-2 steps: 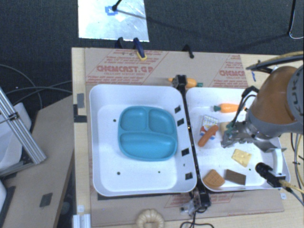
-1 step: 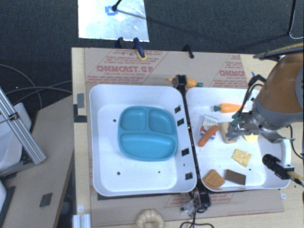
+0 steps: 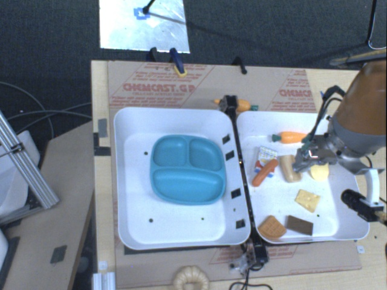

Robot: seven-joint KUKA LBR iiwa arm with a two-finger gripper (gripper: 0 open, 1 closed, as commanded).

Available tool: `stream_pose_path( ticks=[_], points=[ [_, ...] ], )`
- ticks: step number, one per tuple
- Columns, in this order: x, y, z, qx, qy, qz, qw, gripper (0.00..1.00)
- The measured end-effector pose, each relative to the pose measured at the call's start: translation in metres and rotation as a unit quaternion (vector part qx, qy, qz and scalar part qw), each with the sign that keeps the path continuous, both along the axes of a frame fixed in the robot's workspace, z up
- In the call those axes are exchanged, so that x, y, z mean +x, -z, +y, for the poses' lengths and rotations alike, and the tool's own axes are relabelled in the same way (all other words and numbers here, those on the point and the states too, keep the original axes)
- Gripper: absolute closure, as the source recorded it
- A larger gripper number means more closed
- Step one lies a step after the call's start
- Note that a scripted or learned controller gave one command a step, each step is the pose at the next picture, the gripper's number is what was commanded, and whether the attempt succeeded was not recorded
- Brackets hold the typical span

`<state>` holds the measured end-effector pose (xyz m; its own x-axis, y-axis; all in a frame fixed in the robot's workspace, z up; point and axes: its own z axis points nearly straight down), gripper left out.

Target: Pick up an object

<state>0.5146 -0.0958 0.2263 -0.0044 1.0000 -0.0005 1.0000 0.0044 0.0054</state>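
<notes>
Beige cylindrical toy piece (image 3: pixel 290 168), short and rounded, lies in the right bin (image 3: pixel 347 227) just beside a red sausage (image 3: pixel 265 172) and a pale yellow lump (image 3: pixel 320 172). The gripper (image 3: pixel 305 157) hangs directly over it, apparently placed for a grasp among crowded toy foods. Whether the tool is released or clenched cannot be told here.

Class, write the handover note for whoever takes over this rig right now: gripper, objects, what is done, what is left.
Gripper: low in the right bin, beside the beige piece and yellow piece; grasp not visible.
Same bin: carrot, red sausage, cheese slice, waffle, brown block.
Left bin: blue divided plate.
Done: nothing visibly lifted.
Left: grasp and lift one object.
</notes>
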Motion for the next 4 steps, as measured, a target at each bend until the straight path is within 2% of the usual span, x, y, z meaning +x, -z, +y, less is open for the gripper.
stream_pose_path(
  ticks=[1, 2, 3, 4],
  points=[
    [0.002, 0.01, 0.053, 0.0008, -0.002, 0.002, 1.0, 1.0],
    [0.018, 0.011, 0.106, 0.0012, -0.003, 0.002, 1.0, 1.0],
    [0.01, 0.011, 0.163, 0.0015, -0.003, 0.002, 1.0, 1.0],
    [0.01, 0.005, 0.163, 0.0009, -0.001, 0.002, 1.0, 1.0]
  ],
)
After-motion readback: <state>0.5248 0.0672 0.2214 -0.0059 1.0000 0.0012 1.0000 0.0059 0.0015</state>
